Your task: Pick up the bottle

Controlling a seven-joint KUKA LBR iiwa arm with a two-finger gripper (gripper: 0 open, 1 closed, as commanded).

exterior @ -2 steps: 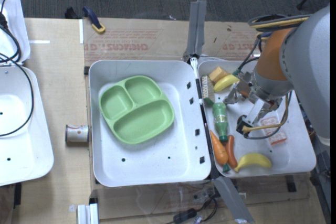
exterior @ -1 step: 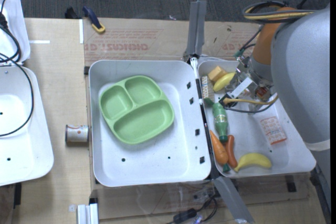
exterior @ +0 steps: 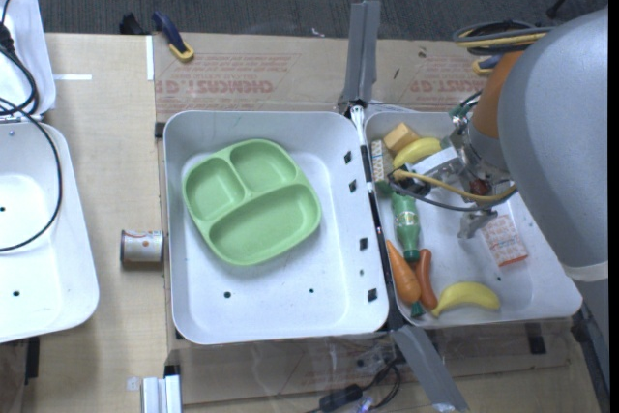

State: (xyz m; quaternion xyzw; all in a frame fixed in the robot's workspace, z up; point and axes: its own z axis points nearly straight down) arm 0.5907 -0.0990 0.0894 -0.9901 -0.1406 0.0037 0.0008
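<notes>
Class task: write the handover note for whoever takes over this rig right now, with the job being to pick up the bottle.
Gripper: low inside the right bin; finger state unreadable, nothing seen held.
Bottle: green, lying along the right bin's left wall, between the upper banana and the carrot.
Left bin holds a green divided plate.
Done: arm is in the correct bin.
Left: grasp and lift the bottle.
</notes>
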